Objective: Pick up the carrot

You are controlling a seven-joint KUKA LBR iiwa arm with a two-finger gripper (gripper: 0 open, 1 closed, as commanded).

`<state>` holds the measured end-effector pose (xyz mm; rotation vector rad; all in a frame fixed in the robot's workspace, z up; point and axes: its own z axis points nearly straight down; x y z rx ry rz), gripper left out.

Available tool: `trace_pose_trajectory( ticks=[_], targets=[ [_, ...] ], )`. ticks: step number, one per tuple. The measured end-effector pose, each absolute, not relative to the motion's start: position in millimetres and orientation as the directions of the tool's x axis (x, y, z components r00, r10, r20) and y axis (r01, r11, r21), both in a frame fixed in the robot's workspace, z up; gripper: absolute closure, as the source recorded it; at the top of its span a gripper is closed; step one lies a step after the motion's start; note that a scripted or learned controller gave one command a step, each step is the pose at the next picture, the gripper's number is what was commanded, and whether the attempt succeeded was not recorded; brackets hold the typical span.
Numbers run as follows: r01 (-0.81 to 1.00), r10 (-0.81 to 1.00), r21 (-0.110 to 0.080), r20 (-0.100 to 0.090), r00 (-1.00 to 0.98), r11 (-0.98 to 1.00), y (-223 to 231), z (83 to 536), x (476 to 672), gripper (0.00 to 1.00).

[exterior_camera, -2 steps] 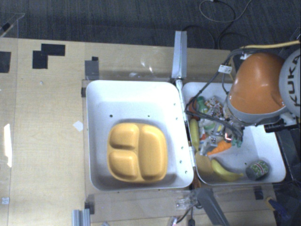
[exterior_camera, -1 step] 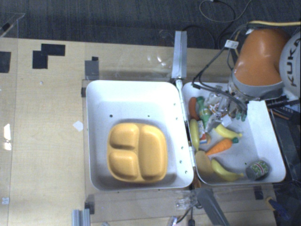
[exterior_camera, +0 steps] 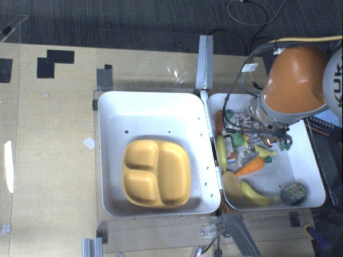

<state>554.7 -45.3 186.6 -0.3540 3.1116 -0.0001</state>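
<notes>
One light, rigid carrot [exterior_camera: 251, 167] near the right bin's [exterior_camera: 316, 197] centre: grasp mid-shaft; gripper [exterior_camera: 252, 138] opening indeterminate

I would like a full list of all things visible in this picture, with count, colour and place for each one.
left bin: one, white, centre of the bench
divided tray: one, yellow, inside the left bin
right bin: one, white, beside the left bin
carrot: one, orange, middle of the right bin, just below the gripper
banana: one, yellow, front of the right bin
round object: one, dark green-grey, front right corner of the right bin
gripper: one, metal, low over the right bin's clutter
arm: one, orange band, from the right
</notes>
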Motion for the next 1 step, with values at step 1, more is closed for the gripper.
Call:
trace_pose_trajectory(
  ticks=[1],
  targets=[
    [-0.313,-0.313,-0.002,-0.01,-0.95,0.95,-24.6,186.3,538.6,0.0]
  ],
)
